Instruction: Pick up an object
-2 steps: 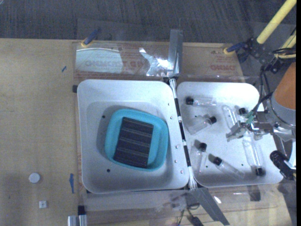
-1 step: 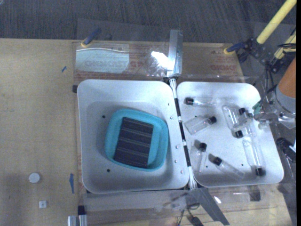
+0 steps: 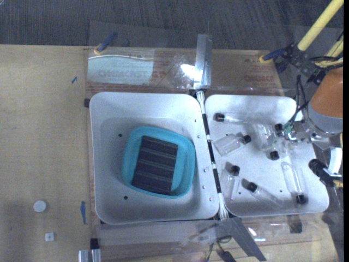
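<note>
Look at the right side and you see the grey arm (image 3: 326,121) with its orange band reaching in over the right bin (image 3: 245,99). The tool (image 3: 297,134) hangs over the far right part of that bin, close to the rim. You cannot tell how wide it is, because the arm hides it from above, and you see nothing held in it. Under and beside it lie small clear bottles (image 3: 232,144) with black caps, spread all over the white floor of the right bin. One long bottle (image 3: 292,178) lies just in front of the tool, with its cap near the bin's front corner. In the left bin (image 3: 103,109) sits a blue tray (image 3: 186,158) with a dark ribbed block (image 3: 157,164) inside it. Both bins stand side by side on the tan bench (image 3: 43,119).
</note>
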`<state>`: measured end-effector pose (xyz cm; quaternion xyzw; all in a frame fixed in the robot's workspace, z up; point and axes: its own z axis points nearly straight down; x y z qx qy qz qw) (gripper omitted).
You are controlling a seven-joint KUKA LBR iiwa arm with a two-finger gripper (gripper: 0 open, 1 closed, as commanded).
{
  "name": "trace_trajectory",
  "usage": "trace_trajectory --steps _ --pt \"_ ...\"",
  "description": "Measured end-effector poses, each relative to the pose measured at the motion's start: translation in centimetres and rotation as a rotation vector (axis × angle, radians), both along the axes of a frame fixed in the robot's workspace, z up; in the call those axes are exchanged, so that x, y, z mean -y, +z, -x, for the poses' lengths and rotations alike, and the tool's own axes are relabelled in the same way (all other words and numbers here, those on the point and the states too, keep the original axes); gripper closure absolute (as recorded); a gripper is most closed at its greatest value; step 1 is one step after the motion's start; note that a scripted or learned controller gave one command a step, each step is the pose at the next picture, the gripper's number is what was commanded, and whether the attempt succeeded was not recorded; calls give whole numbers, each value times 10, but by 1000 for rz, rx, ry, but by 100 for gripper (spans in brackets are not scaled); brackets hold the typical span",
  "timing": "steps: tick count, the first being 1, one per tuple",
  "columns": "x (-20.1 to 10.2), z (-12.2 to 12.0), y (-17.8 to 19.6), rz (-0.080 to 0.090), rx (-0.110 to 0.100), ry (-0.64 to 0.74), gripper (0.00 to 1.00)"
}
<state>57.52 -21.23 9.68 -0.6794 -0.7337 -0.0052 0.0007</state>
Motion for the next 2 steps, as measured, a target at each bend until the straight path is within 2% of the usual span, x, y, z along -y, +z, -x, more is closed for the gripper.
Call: trace_trajectory --steps 1,2 --pt "2 -3 15 5 11 -2 100" --pt "-45 -7 112 9 -6 -180 100"
